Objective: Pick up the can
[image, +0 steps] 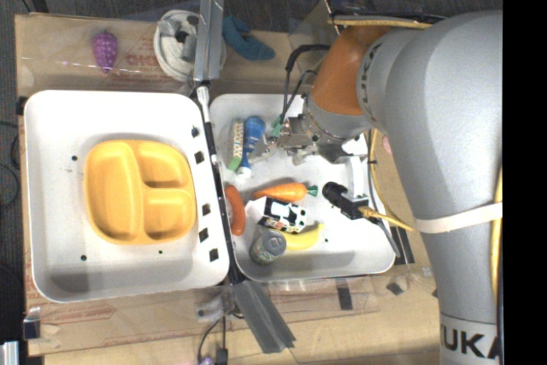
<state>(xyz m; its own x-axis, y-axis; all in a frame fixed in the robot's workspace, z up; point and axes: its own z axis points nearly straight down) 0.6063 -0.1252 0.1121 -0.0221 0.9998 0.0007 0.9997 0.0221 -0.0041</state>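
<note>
The can (267,246) stands upright near the front left corner of the right bin (359,256), its grey top facing the camera. A yellow banana (302,238) lies against its right side, and a black-and-white toy (285,214) sits just behind it. My gripper (289,138) hangs over the back half of the right bin, next to a blue bottle (253,135) and well behind the can. Nothing shows between its fingers. The grey arm with its orange band covers the bin's right side.
An orange carrot (282,192) lies across the middle of the right bin, with a red-orange sausage-shaped thing (236,210) by its left wall. The left bin (51,124) holds a yellow divided plate (141,188). A purple toy (104,50), a white round object (178,43) and a blue thing (245,43) lie behind the bins.
</note>
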